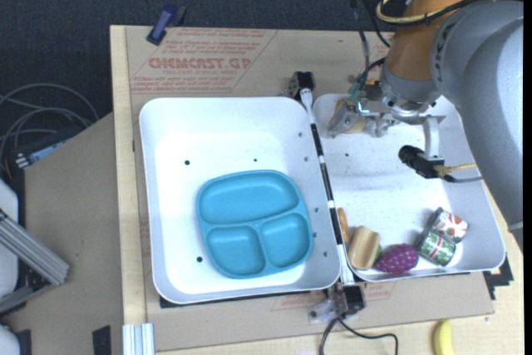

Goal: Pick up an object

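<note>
A: What sits in the two bins?

B: The left bin (166,145) holds a blue tray (253,222) with three compartments, one long across its far side and two smaller on the near side. The tray lies flat toward the bin's near half, and nothing lies in its compartments.

A: And the right bin (391,179)?

B: Its things crowd the near edge. From left to right: a thin orange stick (342,224) against the wall shared with the left bin, a tan roll (363,247) just beside it, a purple grape bunch (398,259) touching the roll, then a green can (435,248) and a red-and-white can (450,224) close together by the near right corner.

A: How do the cans look?

B: Both are small and lie tilted. The green one has a light band on its label; the other has red patches on white. Their print is too small to read.

A: Where is the gripper (357,114)?

B: Over the far left corner of the right bin, well apart from the cluster. The arm (449,37) comes in from the right, with its orange band just above the wrist. I cannot tell how the gripper is set; the wrist hardware hides it.

A: Anything else around?

B: A black clamp (303,83) at the far end of the shared wall, a blue clip (165,23) at the board's far left corner, grey cables (33,129) on the floor to the left, and a yellow thing (444,338) at the bottom edge.
</note>
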### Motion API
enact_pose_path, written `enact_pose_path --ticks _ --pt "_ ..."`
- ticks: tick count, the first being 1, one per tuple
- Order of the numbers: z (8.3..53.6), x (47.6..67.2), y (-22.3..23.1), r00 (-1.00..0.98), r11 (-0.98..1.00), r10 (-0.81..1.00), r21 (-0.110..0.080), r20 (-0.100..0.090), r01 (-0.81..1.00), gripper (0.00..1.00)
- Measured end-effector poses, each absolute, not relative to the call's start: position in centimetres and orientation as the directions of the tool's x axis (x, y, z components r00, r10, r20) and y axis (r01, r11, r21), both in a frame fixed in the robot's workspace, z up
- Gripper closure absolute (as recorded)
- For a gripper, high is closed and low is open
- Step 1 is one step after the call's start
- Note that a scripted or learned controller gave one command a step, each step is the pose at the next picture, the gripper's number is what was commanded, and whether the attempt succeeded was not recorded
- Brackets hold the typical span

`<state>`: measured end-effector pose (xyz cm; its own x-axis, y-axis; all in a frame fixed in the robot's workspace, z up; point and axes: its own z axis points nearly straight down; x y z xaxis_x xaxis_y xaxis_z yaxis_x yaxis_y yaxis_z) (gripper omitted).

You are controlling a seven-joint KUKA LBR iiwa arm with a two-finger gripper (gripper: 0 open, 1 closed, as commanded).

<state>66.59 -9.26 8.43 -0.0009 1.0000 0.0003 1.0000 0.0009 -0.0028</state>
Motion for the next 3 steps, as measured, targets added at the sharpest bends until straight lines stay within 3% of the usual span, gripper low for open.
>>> enact_pose_path --ticks 1,2,3 --pt "14.2 66.7 -16.8 0.001 -0.001 1.0 0.003 -0.002 1.0 0.0" --pt "8.4 66.6 -14.1 -0.001 0.001 1.0 -0.002 0.001 1.0 0.0" --pt "16.8 61.3 -17.4 0.001 -0.001 1.0 0.001 -0.001 1.0 0.0"
